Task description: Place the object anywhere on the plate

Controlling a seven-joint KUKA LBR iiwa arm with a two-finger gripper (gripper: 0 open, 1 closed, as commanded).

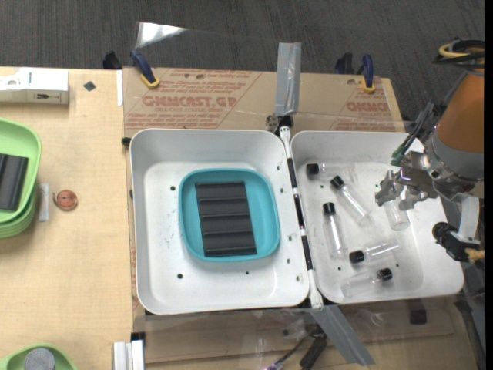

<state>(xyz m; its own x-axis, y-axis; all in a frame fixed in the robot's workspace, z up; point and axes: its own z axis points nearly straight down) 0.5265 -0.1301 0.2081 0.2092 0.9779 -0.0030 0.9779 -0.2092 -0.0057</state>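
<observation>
A teal plate holding a black ridged insert lies in the middle of the left white bin. Several clear vials with black caps lie scattered in the right white bin: one near its middle, one left of centre, one lower down. My gripper hangs over the right part of the right bin, far from the plate. A clear vial shows just below it; whether it is held is unclear.
A green tray with a dark block sits at the far left edge of the bench. A small copper disc lies beside it. Cardboard with clamps backs the bins. A white box lies top left.
</observation>
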